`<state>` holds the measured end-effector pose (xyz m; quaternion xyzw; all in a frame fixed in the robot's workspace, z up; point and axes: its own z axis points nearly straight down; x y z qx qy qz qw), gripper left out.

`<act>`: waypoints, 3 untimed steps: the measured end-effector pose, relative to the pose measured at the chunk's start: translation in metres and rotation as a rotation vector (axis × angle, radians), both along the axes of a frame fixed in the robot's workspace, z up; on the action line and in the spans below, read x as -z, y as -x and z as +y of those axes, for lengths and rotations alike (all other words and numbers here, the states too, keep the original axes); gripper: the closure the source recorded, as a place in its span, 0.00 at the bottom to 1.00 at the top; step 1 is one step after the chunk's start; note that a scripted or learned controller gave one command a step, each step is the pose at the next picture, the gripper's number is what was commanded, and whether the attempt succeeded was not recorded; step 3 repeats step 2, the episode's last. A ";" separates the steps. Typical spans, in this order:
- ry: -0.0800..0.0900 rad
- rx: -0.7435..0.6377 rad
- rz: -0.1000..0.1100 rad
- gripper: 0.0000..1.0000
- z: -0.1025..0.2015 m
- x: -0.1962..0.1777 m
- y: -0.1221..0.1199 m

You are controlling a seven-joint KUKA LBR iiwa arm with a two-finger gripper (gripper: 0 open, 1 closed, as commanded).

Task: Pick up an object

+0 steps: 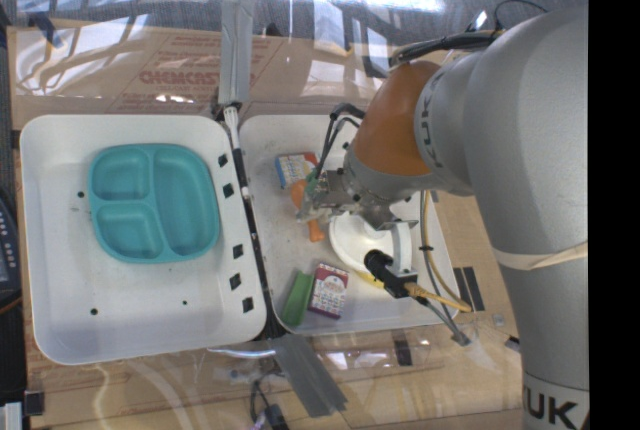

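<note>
- My gripper (318, 201) is low in the right bin (268, 240), centre-right of the frame. My own wrist covers its tip, so I cannot tell whether it is spread or closed, or whether anything is in it.
- Two orange pieces: one (299, 197) just left of my gripper and one (317, 231) just below it. They are the nearest things for me to pick.
- One white round plate (348, 240) lies just right of the lower orange piece, partly under my wrist.
- One small blue, white and red box (291, 166) lies above the orange pieces.
- One green object (297, 298) and one red patterned box (330, 290) lie side by side near the bin's lower edge.
- Two white bins in all. The left bin (45, 248) holds one teal tray (155, 203) with three compartments.
- Brown printed cardboard (120, 68) covers the bench above the bins, and bright glare runs across the top of the frame.
</note>
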<state>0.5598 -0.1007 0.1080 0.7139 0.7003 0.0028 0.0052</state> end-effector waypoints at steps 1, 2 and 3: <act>-0.004 0.073 0.011 1.00 0.030 -0.131 -0.030; -0.003 0.014 0.017 1.00 0.088 -0.095 -0.026; -0.003 0.014 0.017 1.00 0.088 -0.095 -0.026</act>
